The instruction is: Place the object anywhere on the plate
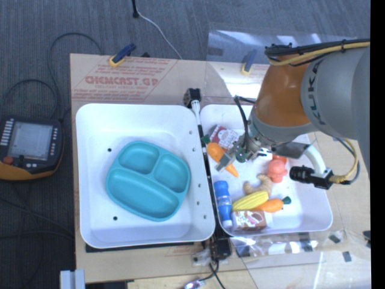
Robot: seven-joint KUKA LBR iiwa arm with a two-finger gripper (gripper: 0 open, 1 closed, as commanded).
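The orange carrot (221, 156) I am reaching for is lying in the right bin (319, 217), near its left wall, its long axis slanting from upper left to lower right. My gripper (239, 155) is hovering just beside it; whether it is apart or together I cannot tell. Nothing is sitting on the teal plate (149, 179) in the left bin (96, 131), so grasping, carrying and placing are all remaining.

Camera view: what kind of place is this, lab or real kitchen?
Likely a robotics lab: a KUKA arm works over two white bins on a carpeted floor, a teach pendant lies beside them, and toy food like a plastic corn cob fills the right bin.
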